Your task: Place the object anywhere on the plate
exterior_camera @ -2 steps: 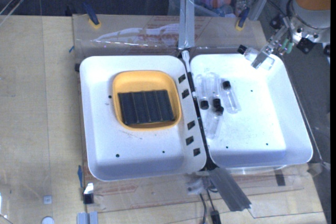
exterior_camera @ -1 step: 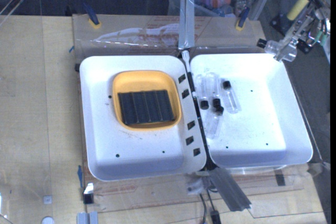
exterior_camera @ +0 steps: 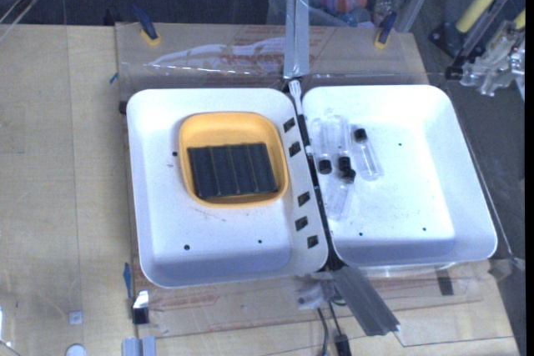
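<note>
We saw the dark ridged object (exterior_camera: pixel 232 170) lying on the yellow plate (exterior_camera: pixel 193 133) in the left bin (exterior_camera: pixel 158 246). The pincer (exterior_camera: pixel 501 69) hung at two o'clock beyond the right bin (exterior_camera: pixel 434 213); we could not tell its state.

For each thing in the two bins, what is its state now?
Yellow plate: lies flat in the left bin, a dark ribbed block on it.
Dark ribbed block: lies flat on the plate.
Clear vials with black caps: lie on their sides in the right bin, near the divider.
</note>
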Controlling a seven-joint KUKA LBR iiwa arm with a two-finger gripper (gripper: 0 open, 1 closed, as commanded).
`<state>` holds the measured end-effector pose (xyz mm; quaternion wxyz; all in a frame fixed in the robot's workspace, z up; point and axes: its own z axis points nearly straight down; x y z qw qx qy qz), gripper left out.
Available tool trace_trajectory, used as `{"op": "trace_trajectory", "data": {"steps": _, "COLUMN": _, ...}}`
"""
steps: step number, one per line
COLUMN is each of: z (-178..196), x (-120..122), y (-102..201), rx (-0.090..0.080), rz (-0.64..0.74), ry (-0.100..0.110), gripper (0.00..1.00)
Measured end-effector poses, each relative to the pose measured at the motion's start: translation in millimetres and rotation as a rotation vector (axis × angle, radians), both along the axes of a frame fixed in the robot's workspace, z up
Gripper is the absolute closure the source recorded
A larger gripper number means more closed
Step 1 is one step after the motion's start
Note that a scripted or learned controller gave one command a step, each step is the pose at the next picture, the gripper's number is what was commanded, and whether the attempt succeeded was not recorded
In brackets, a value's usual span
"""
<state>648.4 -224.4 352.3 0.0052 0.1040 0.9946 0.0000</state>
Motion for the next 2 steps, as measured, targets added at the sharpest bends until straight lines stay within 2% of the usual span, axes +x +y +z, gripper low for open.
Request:
{"op": "trace_trajectory", "data": {"steps": 1, "z": -22.6, "x": 11.9, "y": 2.7, "rx": 0.001, "rz": 0.245, "ry": 0.005, "gripper": 1.00}}
{"op": "trace_trajectory", "data": {"steps": 2, "z": -22.4, "x": 11.8, "y": 2.2, "rx": 0.001, "rz": 0.245, "ry": 0.005, "gripper": 0.00}}
